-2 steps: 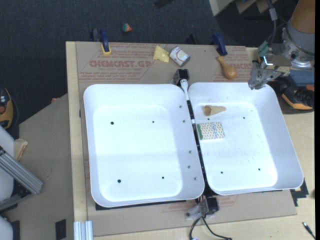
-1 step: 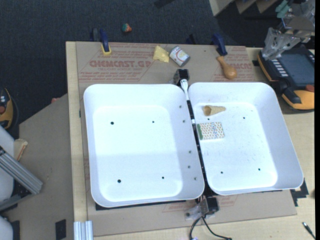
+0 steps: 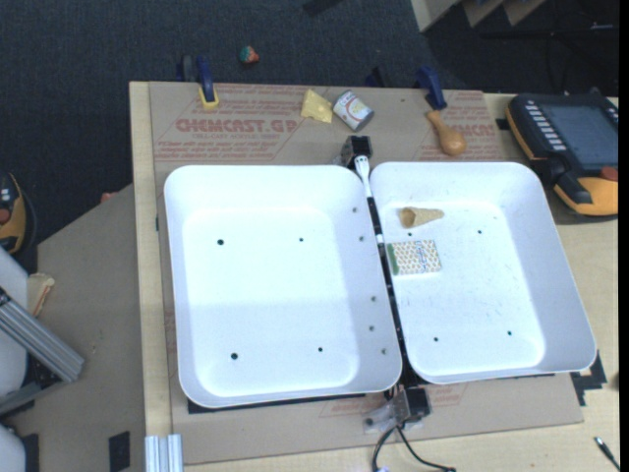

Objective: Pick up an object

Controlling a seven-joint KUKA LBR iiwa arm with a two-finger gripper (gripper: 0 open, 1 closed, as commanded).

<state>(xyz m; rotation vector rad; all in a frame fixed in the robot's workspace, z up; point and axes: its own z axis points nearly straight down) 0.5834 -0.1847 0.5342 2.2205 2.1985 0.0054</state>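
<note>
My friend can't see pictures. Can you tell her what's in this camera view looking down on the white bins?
Two shallow white bins sit side by side on a bench; the right bin holds a small tan piece and a flat green-patterned pad near its left wall. The left bin lies beside it, and a few small items rest on the board behind the bins.

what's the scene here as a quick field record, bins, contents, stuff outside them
left bin: white, shallow, nothing lying in it
right bin: white, shallow, holds two things
tan wedge piece: right bin, upper left
green patterned sponge pad: right bin, just below the wedge
bench behind bins: yellow wedge, small box, wooden-handled tool
far right: pendant controller
</note>
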